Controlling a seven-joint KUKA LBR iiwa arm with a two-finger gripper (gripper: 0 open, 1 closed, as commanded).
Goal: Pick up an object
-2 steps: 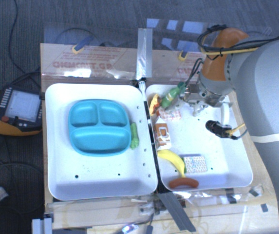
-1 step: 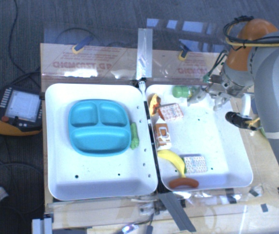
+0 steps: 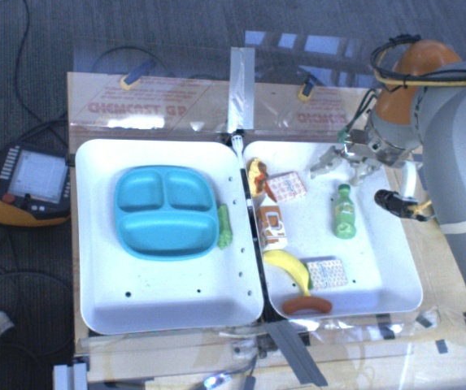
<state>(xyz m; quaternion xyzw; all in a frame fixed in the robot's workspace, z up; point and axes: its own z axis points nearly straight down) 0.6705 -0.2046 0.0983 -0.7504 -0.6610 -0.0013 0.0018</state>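
Note:
In the right bin (image 3: 395,242) lie a green bottle (image 3: 344,211), a banana (image 3: 289,268), a brown sausage (image 3: 307,305), a checkered packet (image 3: 327,273), a red-and-white box (image 3: 285,187), an orange carton (image 3: 271,226) and a small yellow-orange item (image 3: 256,175). My gripper (image 3: 342,166) hangs over the bin's far right part, just beyond the bottle's cap. Its fingers (image 3: 322,166) are spread open and hold nothing.
The left bin (image 3: 94,283) holds a blue divided plate (image 3: 167,211) and a green vegetable (image 3: 224,226) by its right wall. A handheld controller (image 3: 25,185) lies on the floor to the left. The arm (image 3: 444,136) covers the right side.

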